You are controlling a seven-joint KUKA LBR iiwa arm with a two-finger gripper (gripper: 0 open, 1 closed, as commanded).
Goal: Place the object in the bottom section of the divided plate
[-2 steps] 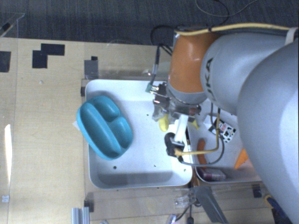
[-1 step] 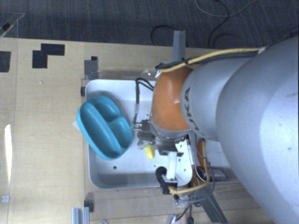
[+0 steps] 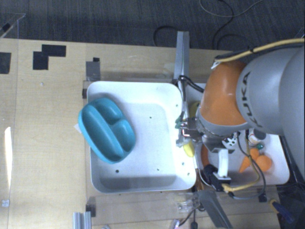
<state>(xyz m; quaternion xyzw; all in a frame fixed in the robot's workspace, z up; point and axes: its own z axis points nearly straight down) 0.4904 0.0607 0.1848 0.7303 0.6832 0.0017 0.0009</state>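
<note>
A blue divided plate (image 3: 107, 129) lies tilted in the left part of the left white bin (image 3: 152, 175). It has one long section on its left side and two smaller ones on its right. My gripper (image 3: 184, 131) hangs over the left edge of the right bin, right of the wall between the two bins and well to the right of the plate. A yellow object (image 3: 189, 150) shows just below the gripper, and another bit of yellow (image 3: 193, 109) shows just above it. The arm hides whether the gripper touches either one.
The arm covers most of the right bin (image 3: 281, 173). An orange carrot-like object (image 3: 258, 161) with a green tip lies near that bin's right side. A metal post (image 3: 182, 51) stands at the back between the bins. Cables trail at the front.
</note>
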